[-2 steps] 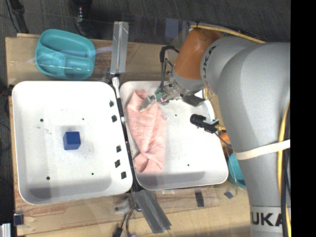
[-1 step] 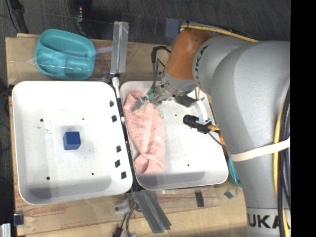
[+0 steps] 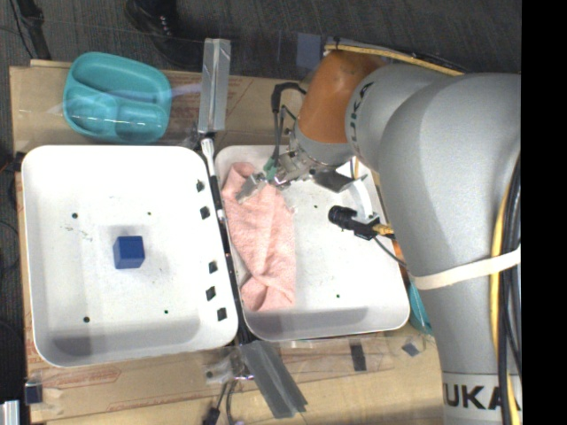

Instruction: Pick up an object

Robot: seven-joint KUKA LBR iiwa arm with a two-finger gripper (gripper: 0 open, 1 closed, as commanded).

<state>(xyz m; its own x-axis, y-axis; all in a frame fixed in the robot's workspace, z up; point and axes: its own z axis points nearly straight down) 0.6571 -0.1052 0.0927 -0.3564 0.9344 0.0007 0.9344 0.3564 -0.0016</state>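
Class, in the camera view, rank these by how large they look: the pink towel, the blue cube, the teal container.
1. Pink towel, the largest as it lies.
2. Teal container, somewhat smaller.
3. Blue cube, by far the smallest.

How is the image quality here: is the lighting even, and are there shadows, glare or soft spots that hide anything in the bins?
Camera view: lighting is bright and fairly even; the white bins look near blown out, with soft grey shadow along their lower edges. The blue block and pink towel read clearly. The tool at the towel's top is small and slightly soft, overhung by the arm.
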